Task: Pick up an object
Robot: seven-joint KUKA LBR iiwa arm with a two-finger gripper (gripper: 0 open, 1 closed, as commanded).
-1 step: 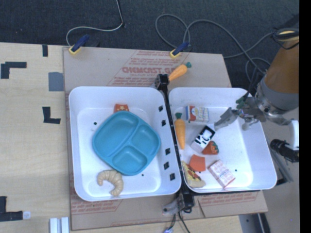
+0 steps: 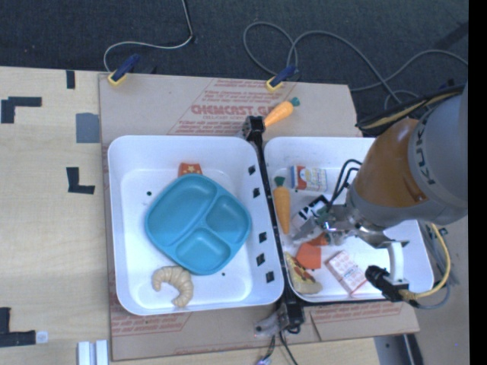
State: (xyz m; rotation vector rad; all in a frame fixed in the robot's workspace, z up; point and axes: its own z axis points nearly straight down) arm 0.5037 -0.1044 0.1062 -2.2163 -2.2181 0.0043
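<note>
While the gripper (image 2: 316, 220) hangs low in the right bin (image 2: 335, 147), its grip state impossible to tell, the orange-red piece (image 2: 309, 255) lies just below-left of it.

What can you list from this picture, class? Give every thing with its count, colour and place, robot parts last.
bins: two, white, side by side on the bench
divided plate: one, blue, middle of left bin
croissant: one, tan, near corner of left bin
small carton: one, orange-red, left bin, behind the plate
carrot: one, orange, right bin by the divider
carton: one, white and red, far part of right bin
small box: one, red and white, near part of right bin
arm: one, grey with orange band, over right bin
end effector: one, dark, low in right bin
</note>
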